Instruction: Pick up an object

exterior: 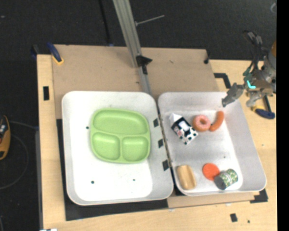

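The right bin [241, 143] holds several small objects. A black-and-white patterned block [183, 128] lies near its middle, with a pink donut [201, 122] and an orange sausage [218, 121] to its right. Along the front are a tan bread roll [186, 176], an orange disc [210, 170] and a green can [226, 178] on its side. My gripper [240, 101] hangs over the bin's far right corner, above and to the right of the sausage. It is open, with nothing between its fingers [229, 96].
The left bin [77, 177] carries a green divided plate [120, 135]. A grey metal post [130, 32] rises behind the bins' shared wall. A blue and yellow clamp [265, 112] sits on the bench just right of the gripper.
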Controlling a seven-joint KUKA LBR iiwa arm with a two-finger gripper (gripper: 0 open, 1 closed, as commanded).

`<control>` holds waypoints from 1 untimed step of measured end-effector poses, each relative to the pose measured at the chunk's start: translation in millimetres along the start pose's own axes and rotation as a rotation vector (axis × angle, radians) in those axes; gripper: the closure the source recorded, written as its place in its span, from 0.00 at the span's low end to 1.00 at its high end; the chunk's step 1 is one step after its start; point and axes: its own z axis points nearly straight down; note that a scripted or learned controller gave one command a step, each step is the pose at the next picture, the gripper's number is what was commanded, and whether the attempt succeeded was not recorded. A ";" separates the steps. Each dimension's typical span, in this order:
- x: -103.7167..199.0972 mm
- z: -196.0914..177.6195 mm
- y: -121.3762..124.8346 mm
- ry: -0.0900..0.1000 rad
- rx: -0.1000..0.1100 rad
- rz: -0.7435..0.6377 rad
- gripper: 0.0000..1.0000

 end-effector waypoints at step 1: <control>0.0 -0.8 0.4 0.000 -0.002 0.000 0.00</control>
